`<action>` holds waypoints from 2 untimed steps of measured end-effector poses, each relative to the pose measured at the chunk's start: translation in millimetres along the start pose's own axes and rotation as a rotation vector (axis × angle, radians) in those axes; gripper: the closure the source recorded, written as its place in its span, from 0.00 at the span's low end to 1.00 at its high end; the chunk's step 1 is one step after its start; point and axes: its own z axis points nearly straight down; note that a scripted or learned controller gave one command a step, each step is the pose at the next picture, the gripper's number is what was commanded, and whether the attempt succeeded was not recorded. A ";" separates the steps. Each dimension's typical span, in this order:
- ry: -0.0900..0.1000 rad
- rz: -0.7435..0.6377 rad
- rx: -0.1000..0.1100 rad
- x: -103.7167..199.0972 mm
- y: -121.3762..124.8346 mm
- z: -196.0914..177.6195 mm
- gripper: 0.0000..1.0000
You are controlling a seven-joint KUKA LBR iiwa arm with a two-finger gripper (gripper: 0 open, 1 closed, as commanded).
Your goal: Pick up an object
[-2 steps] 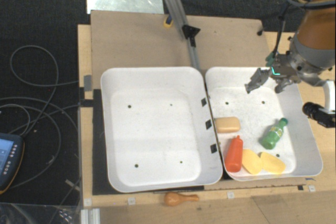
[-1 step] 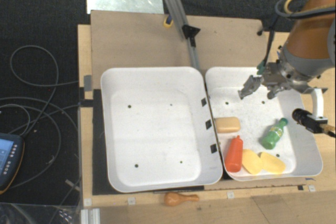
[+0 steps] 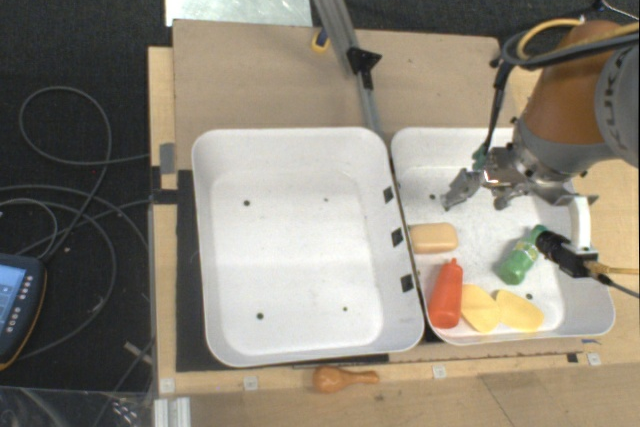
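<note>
A wooden bench [image 3: 260, 75] seen from above at a slant holds two shallow white bins side by side. The left bin [image 3: 215, 315] has only small dark dots on its floor. The right bin [image 3: 425, 150] holds several small things grouped toward its near end. A tan soap-like block [image 3: 433, 237] lies close to the divide between the bins. Just in front of it, a red bottle [image 3: 446, 293] lies with its tip pointing toward the block. Two yellow pieces [image 3: 502, 309] lie beside the bottle, touching each other, along the near wall. A green bottle with a dark cap [image 3: 520, 259] lies tilted, further right.

The grey arm [image 3: 580, 110], with its orange band, reaches in from the right above the right bin. Its gripper [image 3: 482, 192] hangs over bare bin floor, behind the tan block and the green bottle, with its two fingers spread apart and nothing between them.

A brown, pear-shaped thing [image 3: 340, 377] lies on the bench edge in front of the bins.
</note>
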 end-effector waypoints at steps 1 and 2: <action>0.000 0.000 0.000 -1.7 -1.3 62.8 0.00; -0.001 0.000 -0.008 -2.3 1.2 48.2 1.00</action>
